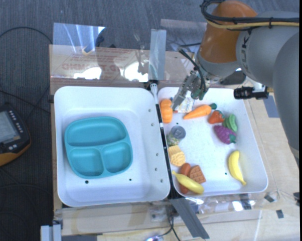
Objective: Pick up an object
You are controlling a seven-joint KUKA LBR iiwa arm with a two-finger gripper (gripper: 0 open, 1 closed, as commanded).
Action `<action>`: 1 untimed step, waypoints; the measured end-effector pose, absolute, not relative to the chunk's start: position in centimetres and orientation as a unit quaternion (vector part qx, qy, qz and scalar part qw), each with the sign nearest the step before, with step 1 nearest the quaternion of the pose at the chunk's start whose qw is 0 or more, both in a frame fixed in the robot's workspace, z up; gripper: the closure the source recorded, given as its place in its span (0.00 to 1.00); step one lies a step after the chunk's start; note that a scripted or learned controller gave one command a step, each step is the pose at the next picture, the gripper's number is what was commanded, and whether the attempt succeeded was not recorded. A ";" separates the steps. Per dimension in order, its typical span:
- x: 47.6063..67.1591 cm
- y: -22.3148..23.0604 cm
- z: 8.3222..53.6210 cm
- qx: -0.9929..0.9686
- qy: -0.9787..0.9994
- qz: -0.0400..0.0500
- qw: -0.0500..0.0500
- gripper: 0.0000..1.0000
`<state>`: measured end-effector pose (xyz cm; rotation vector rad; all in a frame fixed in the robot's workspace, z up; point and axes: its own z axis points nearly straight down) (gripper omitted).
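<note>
Several toys crowded your gripper [187, 96]: orange piece [166, 110] just left of the fingers, carrot [197, 112] just right-below. Couldn't tell finger opening or any hold. Risk: you'd clip the right bin [255, 134] wall or nudge neighbours. Left bin [101, 97] held a teal tray [97, 145]; grey carpet [20, 14] around.

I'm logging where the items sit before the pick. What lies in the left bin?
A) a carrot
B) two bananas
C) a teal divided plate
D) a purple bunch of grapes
C: the teal divided plate lies alone in the left bin, while the grapes, carrot and bananas are all in the right bin.
</note>
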<state>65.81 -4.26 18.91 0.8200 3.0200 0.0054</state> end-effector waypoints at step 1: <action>66.0 -1.9 24.8 0.324 0.946 0.000 0.003 1.00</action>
